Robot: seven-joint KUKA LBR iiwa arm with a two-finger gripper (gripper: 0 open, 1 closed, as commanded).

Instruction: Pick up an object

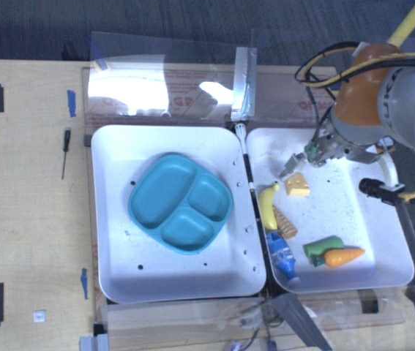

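My gripper (293, 164) hangs over the back left part of the right bin (383, 218), just above and behind a yellow cheese wedge (298, 186). Nothing visibly hangs from it. A banana (267, 205) lies along the bin's left wall, with a tan waffle-like piece (285, 224) beside it. A blue packet (283, 258) lies at the front left. Toward the front sit a green piece (320, 246) and an orange carrot (343, 256), touching each other.
The left bin (112, 254) holds a blue divided plate (181, 202). A clear panel (163, 86) and a metal post (243, 82) stand behind the bins. Black and yellow cables (339, 57) loop over the grey arm (405, 108) at the right.
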